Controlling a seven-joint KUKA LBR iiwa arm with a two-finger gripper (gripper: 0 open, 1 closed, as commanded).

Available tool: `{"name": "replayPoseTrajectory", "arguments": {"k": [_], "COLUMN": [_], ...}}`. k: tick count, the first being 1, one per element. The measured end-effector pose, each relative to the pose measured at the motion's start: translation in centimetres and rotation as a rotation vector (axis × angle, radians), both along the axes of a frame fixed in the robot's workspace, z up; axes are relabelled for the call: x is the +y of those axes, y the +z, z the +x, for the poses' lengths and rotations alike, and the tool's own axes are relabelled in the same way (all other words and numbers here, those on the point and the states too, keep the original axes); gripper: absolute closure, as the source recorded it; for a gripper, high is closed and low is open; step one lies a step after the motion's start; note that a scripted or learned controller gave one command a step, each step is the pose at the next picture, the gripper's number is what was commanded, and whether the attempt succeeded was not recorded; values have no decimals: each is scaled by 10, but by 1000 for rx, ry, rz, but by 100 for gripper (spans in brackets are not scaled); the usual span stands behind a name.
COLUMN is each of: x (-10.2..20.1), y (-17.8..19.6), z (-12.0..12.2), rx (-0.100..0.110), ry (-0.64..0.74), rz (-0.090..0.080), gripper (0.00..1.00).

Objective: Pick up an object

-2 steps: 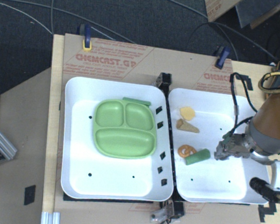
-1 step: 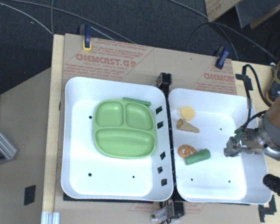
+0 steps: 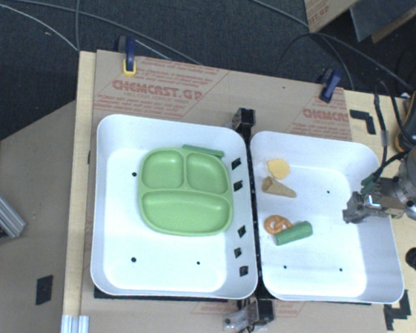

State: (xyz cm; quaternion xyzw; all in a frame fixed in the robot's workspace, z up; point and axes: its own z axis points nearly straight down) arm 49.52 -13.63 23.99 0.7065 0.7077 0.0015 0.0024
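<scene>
In the right bin lie several small items: a yellow round piece, a tan cone-shaped piece, an orange pretzel-like ring and a green cylinder touching the ring. My gripper hangs over the right side of that bin, well to the right of these items, with nothing seen between its fingers. The arm comes in from the right edge of the view.
The left bin holds a green divided plate with a green strip at its back edge. A black divider with clips runs between the bins. Cables lie on the dark floor behind the bench.
</scene>
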Motion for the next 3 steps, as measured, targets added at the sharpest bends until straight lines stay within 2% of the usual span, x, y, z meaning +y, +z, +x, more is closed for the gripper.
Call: {"name": "replayPoseTrajectory", "arguments": {"k": [1,2,3], "x": [57,102,158], "y": [-12,-5,-9], "z": [9,16,13], "rx": [8,4,8], "ry": [4,5,5], "rz": [4,3,5], "gripper": [100,100,100]}}
